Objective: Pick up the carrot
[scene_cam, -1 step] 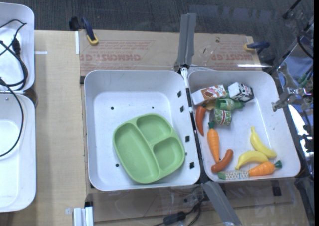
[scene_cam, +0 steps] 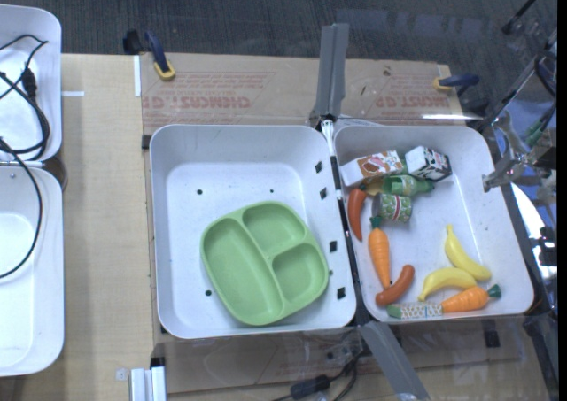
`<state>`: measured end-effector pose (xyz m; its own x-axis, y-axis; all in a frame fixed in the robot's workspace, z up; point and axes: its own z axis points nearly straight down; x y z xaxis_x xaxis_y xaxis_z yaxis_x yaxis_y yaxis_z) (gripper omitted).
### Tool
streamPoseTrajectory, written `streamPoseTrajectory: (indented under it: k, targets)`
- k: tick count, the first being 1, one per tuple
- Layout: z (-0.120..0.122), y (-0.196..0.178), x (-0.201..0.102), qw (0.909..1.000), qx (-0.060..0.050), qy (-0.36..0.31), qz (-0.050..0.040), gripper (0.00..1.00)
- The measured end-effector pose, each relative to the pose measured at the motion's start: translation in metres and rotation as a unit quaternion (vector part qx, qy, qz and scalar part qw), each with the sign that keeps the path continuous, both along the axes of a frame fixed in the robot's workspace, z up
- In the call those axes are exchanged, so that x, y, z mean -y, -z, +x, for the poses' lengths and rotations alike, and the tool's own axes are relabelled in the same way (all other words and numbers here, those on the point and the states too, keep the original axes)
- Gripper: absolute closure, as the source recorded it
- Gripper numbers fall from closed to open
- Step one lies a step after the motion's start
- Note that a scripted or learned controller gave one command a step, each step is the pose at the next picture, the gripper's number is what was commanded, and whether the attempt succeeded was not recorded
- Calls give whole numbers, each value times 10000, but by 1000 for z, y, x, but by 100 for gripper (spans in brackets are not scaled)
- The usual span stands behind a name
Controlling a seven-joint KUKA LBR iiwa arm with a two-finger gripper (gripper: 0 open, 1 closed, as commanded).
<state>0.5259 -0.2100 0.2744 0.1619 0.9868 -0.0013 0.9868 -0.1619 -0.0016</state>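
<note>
Two white bins side by side: left bin [scene_cam: 173, 213], right bin [scene_cam: 496, 213]. Left bin holds green divided plate [scene_cam: 264, 262]. Right bin holds toy food. Two yellow bananas [scene_cam: 461, 258] near right wall. Upright carrot [scene_cam: 379, 253] mid-bin, just beside sausage [scene_cam: 395, 285], below green can [scene_cam: 396, 207]. Second carrot [scene_cam: 465, 300] lies along near wall, under bananas. Red pepper [scene_cam: 356, 212] at left wall. Pincer state: cannot tell.

White bins [scene_cam: 168, 213] sitting on tan bench [scene_cam: 97, 213]. Divided plate [scene_cam: 264, 262] showing pale green. Carrot [scene_cam: 379, 253] showing orange, green top. Second carrot [scene_cam: 467, 299] likewise orange. Bananas [scene_cam: 456, 265] showing yellow. Sausage [scene_cam: 395, 285] and chilli [scene_cam: 355, 211] showing red-orange. Bottle [scene_cam: 406, 185] showing green.
</note>
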Motion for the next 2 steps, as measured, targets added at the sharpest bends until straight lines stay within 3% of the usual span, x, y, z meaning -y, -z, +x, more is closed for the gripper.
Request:
streamPoseTrajectory:
  k: [1, 2]
  targets:
    - [-26, 127, -35, 9995, -9, 300, 8, 0]
    - [-16, 167, -88, 9885, -21, 1515, 6, 0]
